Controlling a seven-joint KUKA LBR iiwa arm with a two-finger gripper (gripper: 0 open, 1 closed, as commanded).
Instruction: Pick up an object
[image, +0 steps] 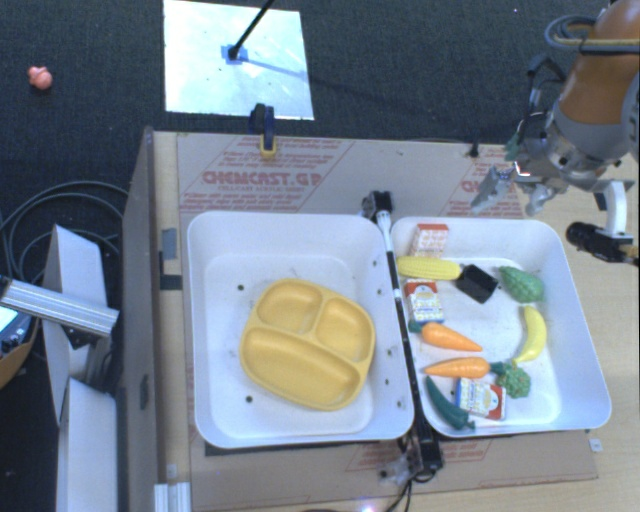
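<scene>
the left bin (210, 300) holds a yellow divided tray (306, 342). the right bin (580, 340) holds toy food: a corn cob (428, 268), a banana (533, 335), two carrots (449, 338), broccoli (522, 284) and small cartons (431, 239). the gripper (510, 192) hangs above the bench beyond the right bin's far edge, fingers seemingly apart, holding nothing.

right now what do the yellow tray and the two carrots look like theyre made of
Yellow tray: looks like moulded plastic, matt, one even colour with rounded compartment walls. Carrots: probably toy plastic, smooth with a uniform orange and a slight sheen; from this view rubber can't be ruled out.
</scene>
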